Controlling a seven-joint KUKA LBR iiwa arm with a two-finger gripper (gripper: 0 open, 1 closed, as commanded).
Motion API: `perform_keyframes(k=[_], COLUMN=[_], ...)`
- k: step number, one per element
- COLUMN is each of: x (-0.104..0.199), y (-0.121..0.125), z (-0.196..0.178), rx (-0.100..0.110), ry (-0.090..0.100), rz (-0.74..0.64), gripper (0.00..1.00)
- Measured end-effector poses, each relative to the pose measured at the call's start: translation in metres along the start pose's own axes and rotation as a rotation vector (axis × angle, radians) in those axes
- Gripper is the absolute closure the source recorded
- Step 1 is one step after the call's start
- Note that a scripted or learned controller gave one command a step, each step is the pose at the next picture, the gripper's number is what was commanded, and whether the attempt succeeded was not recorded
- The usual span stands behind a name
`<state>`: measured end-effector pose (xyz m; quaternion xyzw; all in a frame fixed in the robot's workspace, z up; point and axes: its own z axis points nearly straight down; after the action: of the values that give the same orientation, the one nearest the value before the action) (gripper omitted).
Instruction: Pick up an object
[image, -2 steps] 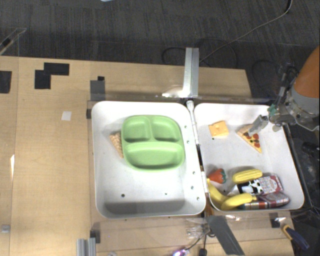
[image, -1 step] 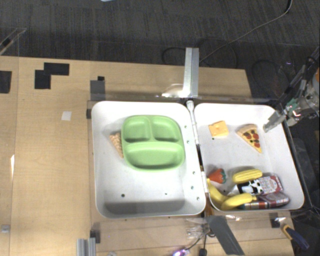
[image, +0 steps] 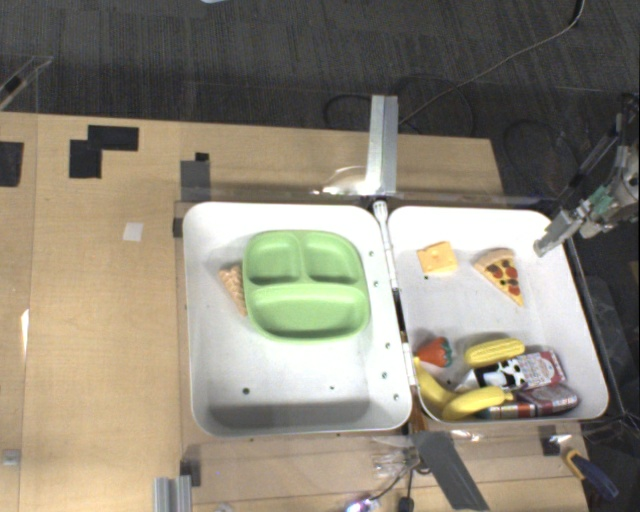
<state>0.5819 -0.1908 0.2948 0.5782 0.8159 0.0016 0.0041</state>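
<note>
The gripper (image: 553, 238) hangs over the right bin's (image: 590, 330) far right rim; its opening cannot be told. Nearest below lies a triangular pizza slice (image: 499, 275), then a square cheese cracker (image: 437, 258). A glossy green sectioned plate (image: 304, 284) fills the left bin (image: 215, 385).

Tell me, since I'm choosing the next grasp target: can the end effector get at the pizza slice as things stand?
Probably yes. The pizza slice lies alone on bare floor in the right bin, apart from the cheese wedge, with the end effector near that bin's far right corner.
</note>
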Motion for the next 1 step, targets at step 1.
perform_keyframes(k=[1], x=[-0.0257], y=[0.0330], z=[0.1070], rx=[0.002], ry=[0.002], rz=[0.078], gripper=[0.00])
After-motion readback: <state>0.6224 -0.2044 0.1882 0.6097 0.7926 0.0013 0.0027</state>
